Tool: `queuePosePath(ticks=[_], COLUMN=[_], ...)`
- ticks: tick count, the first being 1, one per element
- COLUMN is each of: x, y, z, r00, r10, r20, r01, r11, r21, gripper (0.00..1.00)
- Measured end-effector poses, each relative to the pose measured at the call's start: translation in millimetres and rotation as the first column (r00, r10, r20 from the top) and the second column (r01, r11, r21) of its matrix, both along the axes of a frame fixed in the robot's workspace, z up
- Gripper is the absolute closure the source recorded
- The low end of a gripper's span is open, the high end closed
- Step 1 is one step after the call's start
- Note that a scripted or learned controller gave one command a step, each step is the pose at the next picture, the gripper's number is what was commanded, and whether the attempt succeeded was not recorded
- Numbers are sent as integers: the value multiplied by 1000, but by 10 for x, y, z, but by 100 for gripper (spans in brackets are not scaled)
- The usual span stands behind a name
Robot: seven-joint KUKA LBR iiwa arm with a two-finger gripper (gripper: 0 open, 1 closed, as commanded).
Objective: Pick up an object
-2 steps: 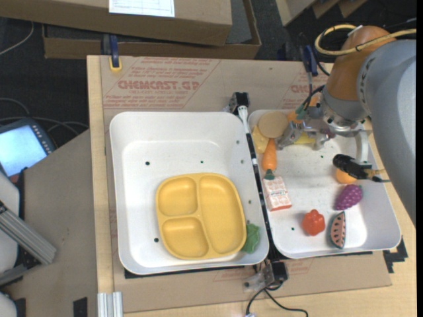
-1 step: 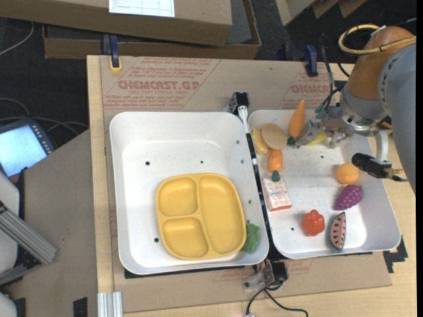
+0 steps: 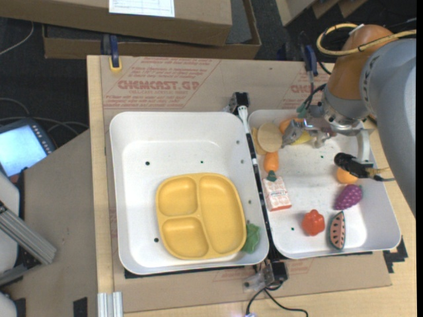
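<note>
My gripper (image 3: 303,128) hangs low over the far end of the right bin (image 3: 370,240), below the orange wrist band. A small yellow-orange piece (image 3: 288,128) lies right at its left side; whether it is held cannot be told. Just left of it rests a tan round disc (image 3: 268,137), with a carrot (image 3: 271,161) below. Further forward in this bin lie a small red-and-white carton (image 3: 276,194), a red pepper (image 3: 313,222), a watermelon slice (image 3: 337,230), purple grapes (image 3: 349,195) and an orange fruit (image 3: 344,175).
The left bin (image 3: 132,150) holds a yellow divided plate (image 3: 199,214), with a green leafy piece (image 3: 252,238) at its right edge against the bin wall. A black cable part (image 3: 353,164) of the arm crosses the right bin's right side. Cardboard boxes stand behind the bench.
</note>
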State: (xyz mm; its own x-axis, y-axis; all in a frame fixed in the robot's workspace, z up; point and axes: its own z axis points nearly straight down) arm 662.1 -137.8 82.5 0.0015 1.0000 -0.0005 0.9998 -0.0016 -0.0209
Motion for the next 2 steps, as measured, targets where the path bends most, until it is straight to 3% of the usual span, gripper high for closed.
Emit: queuePosePath(ticks=[1,2], x=[-3,-1], y=[-271,195], z=[-13,-1], r00=[1000,1000], r10=[-3,0], r20=[2,-1], r01=[3,0], r11=[1000,1000], r21=[3,0], gripper=[0,0])
